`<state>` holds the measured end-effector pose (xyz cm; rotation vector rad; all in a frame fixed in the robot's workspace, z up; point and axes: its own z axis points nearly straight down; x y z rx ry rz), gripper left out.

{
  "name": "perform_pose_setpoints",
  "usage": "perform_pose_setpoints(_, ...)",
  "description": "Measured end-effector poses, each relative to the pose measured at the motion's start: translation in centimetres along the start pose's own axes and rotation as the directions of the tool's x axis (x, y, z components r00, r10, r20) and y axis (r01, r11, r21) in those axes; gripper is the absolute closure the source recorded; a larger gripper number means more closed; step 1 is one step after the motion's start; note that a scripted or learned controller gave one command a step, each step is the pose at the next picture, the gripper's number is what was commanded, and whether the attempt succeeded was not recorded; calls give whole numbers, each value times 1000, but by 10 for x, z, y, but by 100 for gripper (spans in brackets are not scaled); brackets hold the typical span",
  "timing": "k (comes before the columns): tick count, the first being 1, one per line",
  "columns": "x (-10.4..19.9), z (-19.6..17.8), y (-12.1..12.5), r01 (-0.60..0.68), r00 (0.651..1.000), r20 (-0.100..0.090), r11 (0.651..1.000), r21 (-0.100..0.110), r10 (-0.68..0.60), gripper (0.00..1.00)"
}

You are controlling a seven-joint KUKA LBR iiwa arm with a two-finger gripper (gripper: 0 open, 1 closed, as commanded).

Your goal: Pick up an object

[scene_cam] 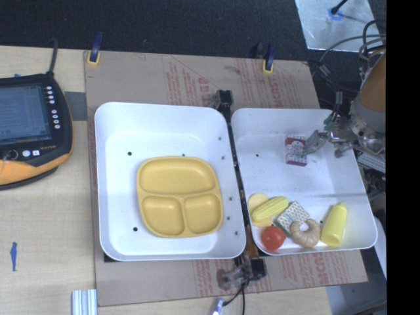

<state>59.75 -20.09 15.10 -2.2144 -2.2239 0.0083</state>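
My gripper [328, 144] hangs over the right bin [341, 176] near its far right edge, open, with nothing between its fingers. Just left of it a small red and white packet [296, 151] lies on the bin floor, close to the left fingertip [314, 142]. Along the near edge of this bin lie a corn cob [270, 209], a red tomato [273, 239], a tan pretzel [305, 232], a patterned packet [293, 214] and a yellow bottle [334, 224].
The left bin [118, 176] holds a yellow divided plate [178, 195]. A tablet controller [29, 120] rests on the bench at far left. Cables and the arm's base crowd the right side.
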Motion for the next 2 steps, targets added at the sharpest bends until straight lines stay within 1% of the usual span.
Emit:
perform_pose_setpoints(1, 31, 25, 55, 2, 1000, 0, 1000, -3, -2, 0)
perform_pose_setpoints(2, 21, 23, 40, 0, 1000, -1, 1000, -2, 0, 0)
